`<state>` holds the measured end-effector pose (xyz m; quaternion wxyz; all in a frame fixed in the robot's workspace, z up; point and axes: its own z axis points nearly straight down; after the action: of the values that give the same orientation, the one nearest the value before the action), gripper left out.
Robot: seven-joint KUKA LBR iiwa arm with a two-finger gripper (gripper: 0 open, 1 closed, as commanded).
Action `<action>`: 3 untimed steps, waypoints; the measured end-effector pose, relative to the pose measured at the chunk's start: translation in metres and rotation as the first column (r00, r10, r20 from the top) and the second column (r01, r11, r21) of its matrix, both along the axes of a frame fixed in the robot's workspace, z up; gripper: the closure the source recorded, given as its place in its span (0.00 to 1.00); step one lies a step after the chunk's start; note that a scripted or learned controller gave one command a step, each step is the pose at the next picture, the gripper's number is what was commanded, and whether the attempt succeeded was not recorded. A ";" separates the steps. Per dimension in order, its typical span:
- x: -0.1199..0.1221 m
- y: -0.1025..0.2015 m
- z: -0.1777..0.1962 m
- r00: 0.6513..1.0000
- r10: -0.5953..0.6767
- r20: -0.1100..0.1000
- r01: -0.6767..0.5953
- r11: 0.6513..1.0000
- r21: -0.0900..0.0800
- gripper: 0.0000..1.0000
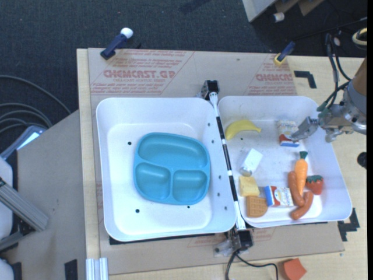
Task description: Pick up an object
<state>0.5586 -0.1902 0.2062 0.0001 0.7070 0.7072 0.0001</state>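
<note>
In the right bin (344, 174) lie about nine toy foods: one banana (242, 128), one carrot (298, 178), one tomato (315, 183), one sausage (302, 206), a cheese block (249, 186), a cracker (255, 206), and small packets. The smooth orange carrot stands lengthwise, green tip toward the far rim. The left bin (111, 156) holds one blue three-section plate (171, 168). The gripper (317, 127) hangs at the right bin's far right; whether it is open or closed, I cannot tell.

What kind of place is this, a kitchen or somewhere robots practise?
Probably a robot lab, not a kitchen. A robot gripper reaches over a white bin of toy food, such as a banana and a carrot, and cables trail beside the bench.
</note>
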 end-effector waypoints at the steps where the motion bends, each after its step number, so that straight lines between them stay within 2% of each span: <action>1: 0.015 0.000 -0.122 1.000 0.000 -0.001 0.000 1.000 0.000 0.00; 2: 0.098 -0.009 -0.121 1.000 0.002 0.001 -0.002 1.000 -0.001 0.00; 3: 0.098 -0.009 -0.111 1.000 0.003 0.002 -0.003 1.000 -0.003 1.00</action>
<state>0.6568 -0.1990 0.0956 0.0018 0.7061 0.7081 -0.0001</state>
